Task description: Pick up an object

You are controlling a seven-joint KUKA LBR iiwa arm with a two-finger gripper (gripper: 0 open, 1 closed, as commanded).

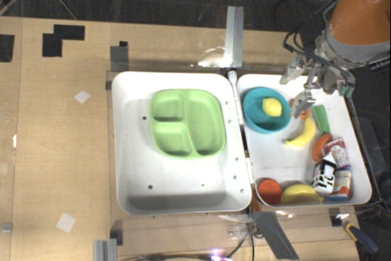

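Jaws [303,104] state I cannot tell; my curved yellow plastic banana [302,133] lies just at six o'clock, its long axis running toward seven.

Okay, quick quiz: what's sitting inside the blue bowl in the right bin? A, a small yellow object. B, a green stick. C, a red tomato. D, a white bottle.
A: the blue bowl at the right bin's upper left holds a small yellow object, while the other items lie outside it along the bin's right side and bottom edge.
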